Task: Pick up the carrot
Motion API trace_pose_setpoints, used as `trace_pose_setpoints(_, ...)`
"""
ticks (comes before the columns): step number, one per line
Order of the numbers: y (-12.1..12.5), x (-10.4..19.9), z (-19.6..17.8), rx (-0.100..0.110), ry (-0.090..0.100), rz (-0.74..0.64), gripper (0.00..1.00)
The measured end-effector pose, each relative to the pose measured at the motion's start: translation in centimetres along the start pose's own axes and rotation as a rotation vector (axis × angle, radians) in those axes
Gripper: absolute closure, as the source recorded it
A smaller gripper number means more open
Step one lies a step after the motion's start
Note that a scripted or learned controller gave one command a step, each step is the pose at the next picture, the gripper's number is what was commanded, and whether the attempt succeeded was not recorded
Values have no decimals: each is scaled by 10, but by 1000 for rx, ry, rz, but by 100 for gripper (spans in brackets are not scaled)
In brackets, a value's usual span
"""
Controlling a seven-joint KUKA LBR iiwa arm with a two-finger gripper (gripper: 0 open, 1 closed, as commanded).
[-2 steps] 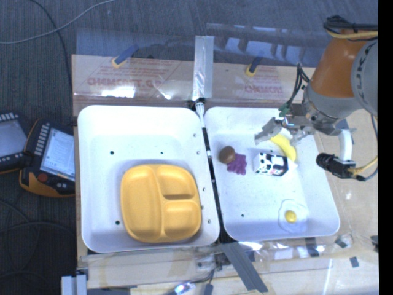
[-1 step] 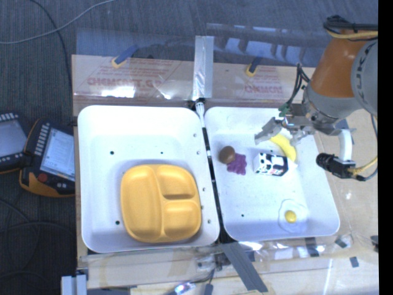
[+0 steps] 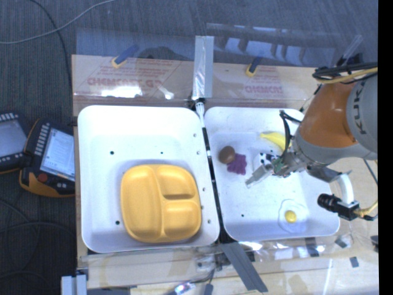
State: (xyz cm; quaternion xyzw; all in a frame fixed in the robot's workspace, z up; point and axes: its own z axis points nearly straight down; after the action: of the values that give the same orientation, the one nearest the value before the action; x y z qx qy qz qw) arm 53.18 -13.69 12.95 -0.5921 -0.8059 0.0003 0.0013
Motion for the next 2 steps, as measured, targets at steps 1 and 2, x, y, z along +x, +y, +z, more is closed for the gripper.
trace_pose_setpoints(1, -53, -13, 14, 0, 0, -34, 0)
trace_pose_setpoints(2, -70, -66, 30, -2, 2, -158, 0)
